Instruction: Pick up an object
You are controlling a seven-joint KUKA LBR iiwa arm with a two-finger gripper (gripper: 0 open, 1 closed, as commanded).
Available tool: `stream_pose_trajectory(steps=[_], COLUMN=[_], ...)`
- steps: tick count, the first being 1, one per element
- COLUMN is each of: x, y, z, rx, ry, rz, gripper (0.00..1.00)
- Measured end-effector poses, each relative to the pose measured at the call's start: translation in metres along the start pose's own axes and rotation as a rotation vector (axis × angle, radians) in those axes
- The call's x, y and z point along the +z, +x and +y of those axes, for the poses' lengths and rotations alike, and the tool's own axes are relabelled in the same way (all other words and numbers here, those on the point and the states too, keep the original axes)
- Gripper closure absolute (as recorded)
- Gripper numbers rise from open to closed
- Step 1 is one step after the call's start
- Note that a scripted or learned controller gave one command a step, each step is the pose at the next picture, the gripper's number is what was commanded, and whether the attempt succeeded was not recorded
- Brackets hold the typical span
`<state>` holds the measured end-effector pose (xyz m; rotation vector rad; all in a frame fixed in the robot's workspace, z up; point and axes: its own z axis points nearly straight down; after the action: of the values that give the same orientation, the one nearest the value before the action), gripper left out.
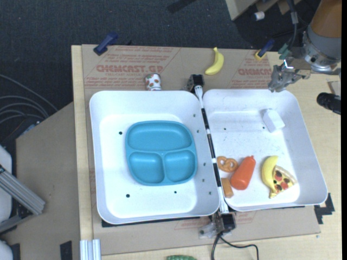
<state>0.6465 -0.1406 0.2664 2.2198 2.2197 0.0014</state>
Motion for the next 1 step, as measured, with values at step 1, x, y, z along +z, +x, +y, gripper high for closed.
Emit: stream_pose_trajectory(steps=[1], x=[0.0008], y=[0.0002], z=[-0.0003], rx=[0.000], ry=[0.002], rz=[0.000], gripper=[0.00])
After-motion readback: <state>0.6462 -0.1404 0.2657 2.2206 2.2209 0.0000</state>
